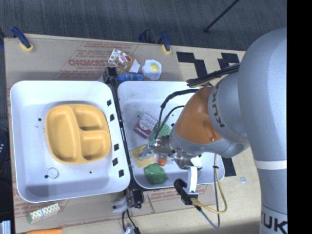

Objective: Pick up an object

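Gripper: the gripper [157, 147] sat low in the right bin [130, 96], centre of the frame; whether it was open or closed could not be told.
Objects: yellow piece [142, 156] touching its left side, green object [156, 174] just below, maroon packet [145, 125] just above.
Left bin [19, 130]: yellow divided tray [78, 133].

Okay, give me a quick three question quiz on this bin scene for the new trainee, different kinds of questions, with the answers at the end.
1. True or false: the yellow divided tray lies in the right bin.
2. Which bin is the arm reaching into? A) left bin B) right bin
3. Fill in: the green object lies near the right bin's ____ edge in the camera view.

Key: 1 false; 2 B; 3 lower (bottom).
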`<state>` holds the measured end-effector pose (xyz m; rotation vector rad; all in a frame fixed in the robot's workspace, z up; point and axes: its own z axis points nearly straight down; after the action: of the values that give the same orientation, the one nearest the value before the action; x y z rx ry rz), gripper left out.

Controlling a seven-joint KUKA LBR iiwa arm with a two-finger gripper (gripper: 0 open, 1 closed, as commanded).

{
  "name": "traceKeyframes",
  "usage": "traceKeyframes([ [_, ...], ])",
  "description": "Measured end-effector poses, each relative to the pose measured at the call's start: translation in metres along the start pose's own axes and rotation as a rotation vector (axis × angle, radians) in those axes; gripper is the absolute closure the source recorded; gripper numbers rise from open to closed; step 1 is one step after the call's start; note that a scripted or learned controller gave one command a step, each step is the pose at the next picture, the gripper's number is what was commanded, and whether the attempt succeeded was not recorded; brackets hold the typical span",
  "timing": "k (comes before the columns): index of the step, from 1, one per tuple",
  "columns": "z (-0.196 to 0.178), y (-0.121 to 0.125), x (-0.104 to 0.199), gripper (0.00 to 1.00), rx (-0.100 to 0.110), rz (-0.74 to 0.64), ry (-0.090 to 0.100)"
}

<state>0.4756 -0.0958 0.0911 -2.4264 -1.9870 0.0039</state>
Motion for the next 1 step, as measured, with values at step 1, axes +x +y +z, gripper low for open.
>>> traceKeyframes([
  [1,0.0000,0.0031,-0.0161,0.00,0.001,-0.447,0.000],
])
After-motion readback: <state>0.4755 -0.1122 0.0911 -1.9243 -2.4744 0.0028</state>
